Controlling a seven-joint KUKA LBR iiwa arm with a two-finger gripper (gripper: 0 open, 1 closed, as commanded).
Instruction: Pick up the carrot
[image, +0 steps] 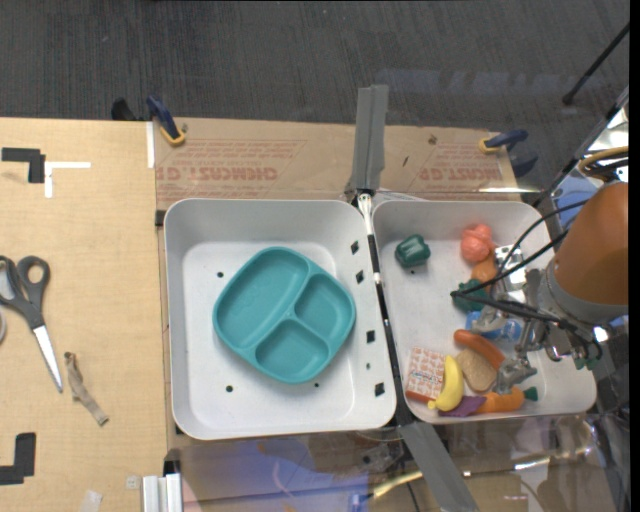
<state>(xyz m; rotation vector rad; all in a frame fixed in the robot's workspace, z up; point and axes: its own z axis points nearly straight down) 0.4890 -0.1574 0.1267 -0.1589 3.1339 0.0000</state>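
Setting: robotics lab bench, set up for manipulation trials. Evidence: bench surface covered with flattened cardboard (75, 300), clamped along its far edge by blue-and-yellow spring clamps (167, 120). Two shallow white bins (185, 330) sit side by side, joined along their shared edge by grey tape (370, 135). Black tape marks (25, 165) sit on the cardboard near its left edge (probably alignment marks, cannot confirm). Scissors (30, 305) lie loose by the left edge. Right bin holds toy food items (470, 375); left bin holds a teal divided plate (285, 315). Grey industrial arm with orange band (600, 250) and loose cabling at the right edge. Dark carpet (250, 50) beyond the far edge.
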